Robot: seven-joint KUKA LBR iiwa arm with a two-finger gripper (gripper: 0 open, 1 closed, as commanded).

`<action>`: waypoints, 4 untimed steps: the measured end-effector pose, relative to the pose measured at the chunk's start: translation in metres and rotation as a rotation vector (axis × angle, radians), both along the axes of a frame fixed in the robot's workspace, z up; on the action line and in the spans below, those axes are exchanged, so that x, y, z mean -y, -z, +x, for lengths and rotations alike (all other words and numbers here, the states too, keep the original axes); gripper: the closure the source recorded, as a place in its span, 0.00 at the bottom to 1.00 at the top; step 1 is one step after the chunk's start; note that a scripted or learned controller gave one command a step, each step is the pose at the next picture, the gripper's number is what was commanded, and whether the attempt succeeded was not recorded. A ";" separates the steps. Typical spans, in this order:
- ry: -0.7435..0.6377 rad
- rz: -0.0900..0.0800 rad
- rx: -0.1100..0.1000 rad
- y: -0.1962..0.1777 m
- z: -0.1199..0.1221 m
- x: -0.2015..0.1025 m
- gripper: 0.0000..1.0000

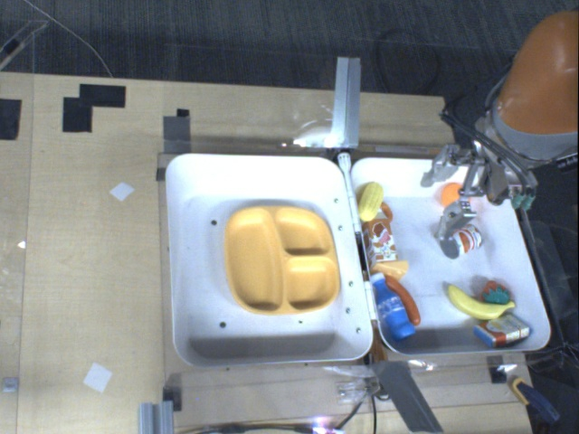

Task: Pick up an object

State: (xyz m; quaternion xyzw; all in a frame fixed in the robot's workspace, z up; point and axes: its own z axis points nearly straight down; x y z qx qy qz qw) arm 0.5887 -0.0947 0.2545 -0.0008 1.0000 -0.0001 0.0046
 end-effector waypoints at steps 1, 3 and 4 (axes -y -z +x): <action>0.132 0.001 -0.009 0.102 -0.027 0.067 0.00; 0.586 0.003 0.008 0.165 -0.097 0.112 0.00; 1.179 0.010 0.003 0.166 -0.079 0.111 0.00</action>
